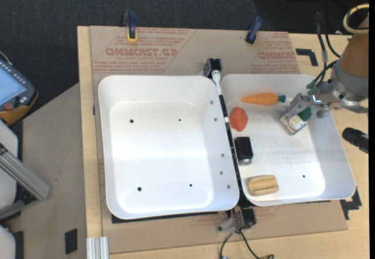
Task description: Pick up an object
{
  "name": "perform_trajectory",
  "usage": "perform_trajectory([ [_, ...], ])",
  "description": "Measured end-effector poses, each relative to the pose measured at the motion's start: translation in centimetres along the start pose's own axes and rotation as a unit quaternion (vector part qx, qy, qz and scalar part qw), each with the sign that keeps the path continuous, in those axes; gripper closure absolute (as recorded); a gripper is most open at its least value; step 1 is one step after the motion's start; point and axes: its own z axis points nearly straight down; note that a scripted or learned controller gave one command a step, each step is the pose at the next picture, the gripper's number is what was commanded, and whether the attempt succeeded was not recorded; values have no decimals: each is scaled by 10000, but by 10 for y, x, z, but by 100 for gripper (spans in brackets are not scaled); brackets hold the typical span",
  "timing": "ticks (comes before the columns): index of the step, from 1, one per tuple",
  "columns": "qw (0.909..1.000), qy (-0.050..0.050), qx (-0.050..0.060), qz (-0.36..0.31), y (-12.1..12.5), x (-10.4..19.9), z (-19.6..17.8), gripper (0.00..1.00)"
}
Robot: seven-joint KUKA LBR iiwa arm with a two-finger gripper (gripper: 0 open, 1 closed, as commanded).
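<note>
The right bin [344, 165] holds several objects. An orange carrot [261, 99] with a green tip lies at the back, and a red-orange rounded lump [238, 118] sits by the left wall. Nearer the front are a black block [243, 149] and a tan bread-like roll [262, 184]. A small pale bottle-like item [295, 123] with green marks lies tilted at the right. My gripper [306, 105] hangs just above and behind that item, at the end of the grey arm [351, 76]. Whether it touches the item is unclear.
The left bin [158, 146] stands beside the right one, a black divider strip [225, 129] between them. Both rest on a cardboard sheet [146, 47] held by blue clamps [131, 19]. Cables run near the arm at the right edge.
</note>
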Motion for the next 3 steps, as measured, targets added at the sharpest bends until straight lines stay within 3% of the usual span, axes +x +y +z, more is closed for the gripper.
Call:
perform_trajectory([
  [1,10000,41,84,8,-3,1,79,0],
  [2,10000,21,33,8,-1,0,63,100],
  [3,10000,27,-6,-25,-33,59,-42,100],
])
